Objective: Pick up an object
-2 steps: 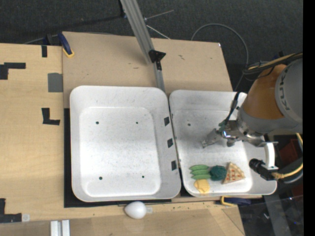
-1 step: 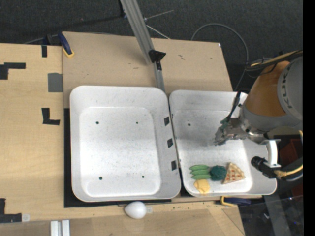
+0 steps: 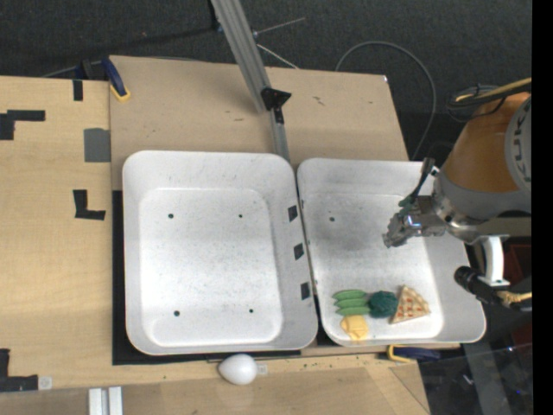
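Lying flat, triangular orange-tan pizza slice (image 3: 409, 304)

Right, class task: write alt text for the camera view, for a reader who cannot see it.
A grey and orange robot arm's pincer hangs over the right bin, above a cluster of small toy foods: green pods, a dark green piece, a yellow piece and a pizza slice. A white egg lies on the bench below the left bin.
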